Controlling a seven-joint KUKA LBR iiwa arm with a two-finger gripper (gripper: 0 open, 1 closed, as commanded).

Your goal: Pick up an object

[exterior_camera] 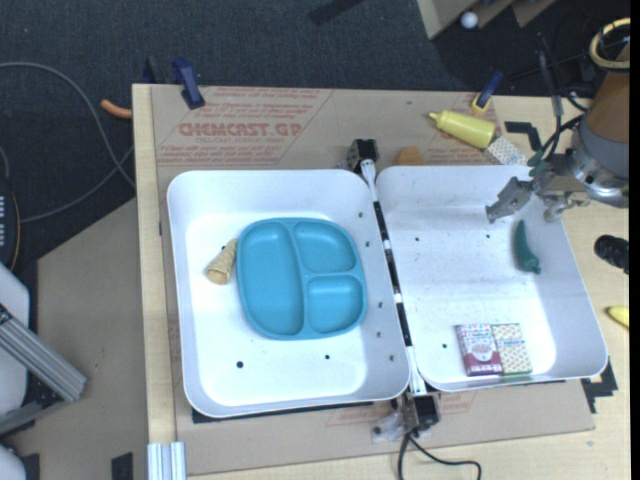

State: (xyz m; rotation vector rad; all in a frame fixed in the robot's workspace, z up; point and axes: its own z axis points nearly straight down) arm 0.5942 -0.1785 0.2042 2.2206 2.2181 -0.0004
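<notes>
Claw (528,200) over right bin (440,268), fingers spread wide, nothing between them. Green object (525,248) just below claw on bin floor. Card packet (492,348) further below. Blue divided plate (300,276) far left. Cardboard-topped bench (240,128), dark carpet (250,18) beyond.

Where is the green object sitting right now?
The green object lies in the right bin, near its far right side, just below the gripper and well above the small box.
</notes>
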